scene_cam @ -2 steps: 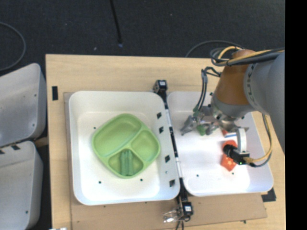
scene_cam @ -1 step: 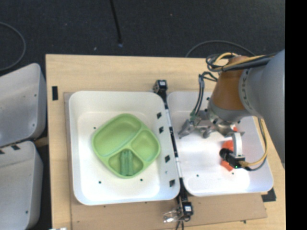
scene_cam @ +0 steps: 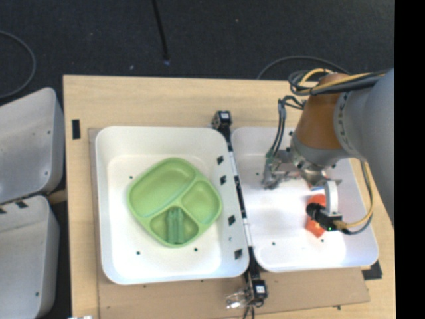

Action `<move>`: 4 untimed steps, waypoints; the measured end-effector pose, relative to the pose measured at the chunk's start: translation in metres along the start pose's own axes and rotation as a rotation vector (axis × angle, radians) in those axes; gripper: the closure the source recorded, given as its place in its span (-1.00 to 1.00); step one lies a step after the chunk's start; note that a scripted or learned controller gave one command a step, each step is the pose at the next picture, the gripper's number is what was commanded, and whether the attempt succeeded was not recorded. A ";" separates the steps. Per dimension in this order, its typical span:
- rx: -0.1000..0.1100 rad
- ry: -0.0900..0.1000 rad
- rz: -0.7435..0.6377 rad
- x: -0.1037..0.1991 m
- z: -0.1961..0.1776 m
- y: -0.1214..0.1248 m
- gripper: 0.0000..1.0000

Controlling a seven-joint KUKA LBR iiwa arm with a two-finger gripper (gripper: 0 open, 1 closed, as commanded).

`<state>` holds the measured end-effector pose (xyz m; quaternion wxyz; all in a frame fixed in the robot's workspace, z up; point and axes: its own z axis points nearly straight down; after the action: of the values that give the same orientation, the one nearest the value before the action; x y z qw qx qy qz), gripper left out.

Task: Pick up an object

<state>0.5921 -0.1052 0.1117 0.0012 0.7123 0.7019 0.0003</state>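
Observation:
In the left bin [scene_cam: 119,258] lies a green divided plate [scene_cam: 159,191]. A darker green oblong piece [scene_cam: 174,225] rests in its near compartment. My gripper [scene_cam: 273,177] hangs over the far left part of the right bin [scene_cam: 292,258], close to the wall between the bins and pointing down at the bin floor. I see nothing between its fingers. A small orange object [scene_cam: 313,225] lies on the right bin's floor, to the right of the gripper and nearer the front.
The grey arm with its orange band [scene_cam: 319,121] reaches in from the right over the right bin's far half. The divider [scene_cam: 236,198] between the bins carries small black clips. Bare bench wood surrounds both bins.

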 end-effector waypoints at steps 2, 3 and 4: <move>-0.006 -0.001 -0.017 -0.006 -0.130 0.006 1.00; 0.000 0.001 -0.019 -0.006 -0.134 0.006 1.00; 0.001 0.003 -0.021 0.037 -0.138 0.005 1.00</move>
<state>0.5977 -0.0684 0.2498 -0.0001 0.7049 0.7093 0.0007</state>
